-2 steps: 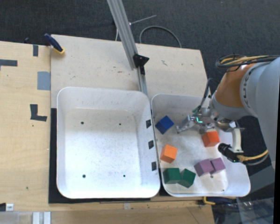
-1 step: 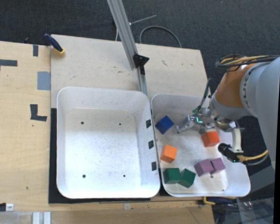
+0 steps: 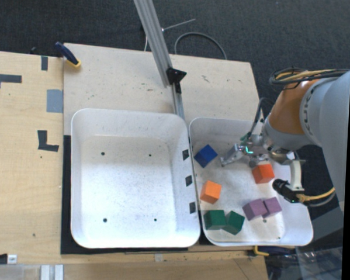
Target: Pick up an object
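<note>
Two shallow white bins side by side on the bench. Left bin point(image 3: 126, 181) has nothing but a few dark dots on its floor. Right bin point(image 3: 293, 230) holds all the blocks: blue block point(image 3: 205, 155) near its left wall, orange block point(image 3: 211, 191) below it, two green blocks touching each other, one at point(image 3: 215, 219) and one at point(image 3: 235, 222), near the front edge, and two purple blocks also touching, point(image 3: 254, 209) and point(image 3: 271, 206), to the right of the green ones. A red-orange block point(image 3: 263, 173) sits right beside the wrist, just below and right of the gripper.

Grey arm with orange band point(image 3: 287, 113) comes in from the right, over the right bin's upper half. Gripper point(image 3: 235, 155) is low over the bin floor, between the blue block and the red-orange block, pointing left toward the blue one. Nothing visible between its tips; cannot tell if the claw is spread or pressed together, too small and blurred. No block lifted, all sit on the bin floor.

A slanted metal bar point(image 3: 154, 33) runs down to the gap between the bins. Blue-and-yellow clamp point(image 3: 67, 54) on the bench at upper left
</note>
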Robot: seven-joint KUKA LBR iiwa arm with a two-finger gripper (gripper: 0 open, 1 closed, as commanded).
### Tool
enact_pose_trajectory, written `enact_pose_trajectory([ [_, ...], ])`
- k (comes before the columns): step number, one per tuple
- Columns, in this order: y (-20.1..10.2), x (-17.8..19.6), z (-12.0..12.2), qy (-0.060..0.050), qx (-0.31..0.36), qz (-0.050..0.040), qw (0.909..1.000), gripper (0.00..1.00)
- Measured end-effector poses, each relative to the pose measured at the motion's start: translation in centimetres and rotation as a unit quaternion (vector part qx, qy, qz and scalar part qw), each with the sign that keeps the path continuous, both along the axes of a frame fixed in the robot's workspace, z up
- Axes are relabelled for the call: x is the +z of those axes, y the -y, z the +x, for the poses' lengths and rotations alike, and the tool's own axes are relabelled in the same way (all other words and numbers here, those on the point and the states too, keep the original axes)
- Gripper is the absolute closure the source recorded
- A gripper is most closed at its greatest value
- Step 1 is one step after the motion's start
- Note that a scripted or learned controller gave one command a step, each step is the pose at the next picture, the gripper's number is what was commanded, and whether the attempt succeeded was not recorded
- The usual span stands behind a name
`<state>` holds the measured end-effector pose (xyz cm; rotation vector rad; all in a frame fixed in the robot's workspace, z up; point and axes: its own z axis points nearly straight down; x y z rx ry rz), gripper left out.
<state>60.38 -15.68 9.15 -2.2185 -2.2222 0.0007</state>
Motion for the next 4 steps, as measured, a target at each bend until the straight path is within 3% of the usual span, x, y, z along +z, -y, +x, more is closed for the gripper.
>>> enact_pose_trajectory([
  [4, 0.0, 0.0, 0.0, 0.0, 0.0, 0.0, 1.0, 0.0],
])
